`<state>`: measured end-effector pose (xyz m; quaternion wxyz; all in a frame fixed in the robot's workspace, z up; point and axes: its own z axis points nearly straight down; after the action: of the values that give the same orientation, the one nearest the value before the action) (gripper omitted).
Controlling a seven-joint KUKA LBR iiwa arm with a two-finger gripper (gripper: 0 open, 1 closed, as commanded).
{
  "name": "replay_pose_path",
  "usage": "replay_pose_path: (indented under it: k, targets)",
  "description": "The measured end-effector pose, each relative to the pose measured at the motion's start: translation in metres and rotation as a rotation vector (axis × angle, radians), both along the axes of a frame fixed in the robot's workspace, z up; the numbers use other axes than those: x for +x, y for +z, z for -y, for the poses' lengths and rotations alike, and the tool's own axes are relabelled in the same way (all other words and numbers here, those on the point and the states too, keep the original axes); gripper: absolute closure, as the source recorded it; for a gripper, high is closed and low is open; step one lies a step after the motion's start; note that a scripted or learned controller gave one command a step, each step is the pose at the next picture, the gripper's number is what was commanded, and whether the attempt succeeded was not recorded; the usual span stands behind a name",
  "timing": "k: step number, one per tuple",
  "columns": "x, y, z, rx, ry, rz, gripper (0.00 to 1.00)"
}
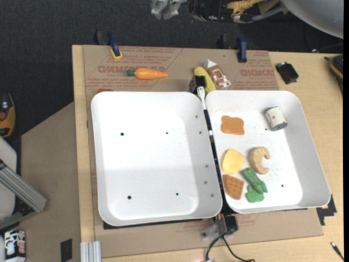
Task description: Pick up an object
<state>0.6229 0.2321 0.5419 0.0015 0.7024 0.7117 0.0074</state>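
**Gripper up at the far edge, toys resting in the right bin**

We see the gripper [165,2] at the top of the camera view, beyond the far edge of the bench and well apart from both bins. It shows as a pale metallic cluster against the dark floor, and we cannot tell whether it is wide or narrow, or whether it grasps anything. The grey arm [313,4] bulks in the top right corner.

The things to pick lie in the right bin [305,146]. An orange toast slice [233,125] sits near its left wall, with a small grey-white can [275,118] tipped on its side toward the far right. Nearer us a yellow piece [233,161] lies just beside a tan croissant [260,160]. Below them a waffle [233,186] lies just beside a green piece [254,186] (we cannot make out which vegetable it is).

The left bin [109,146] butts against the right one, their rims meeting along the middle.

On the cardboard sheet [180,61] behind the bins lie a carrot [148,73], a yellow corn cob [201,74] and a red-and-white packet [218,76], the last two close together at the seam between the bins. Two blue clamps [114,47] grip the sheet's far edge.
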Motion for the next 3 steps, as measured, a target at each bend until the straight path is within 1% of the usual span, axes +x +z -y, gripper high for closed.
replay_pose_path:
  k: [1, 2, 3]
  targets:
    - [-0.064, -0.005, 0.007, -0.006, -0.009, -0.014, 1.00]
    - [-0.127, -0.006, 0.007, -0.007, -0.009, -0.015, 1.00]
    - [-0.145, -0.006, 0.008, -0.009, -0.012, -0.016, 1.00]
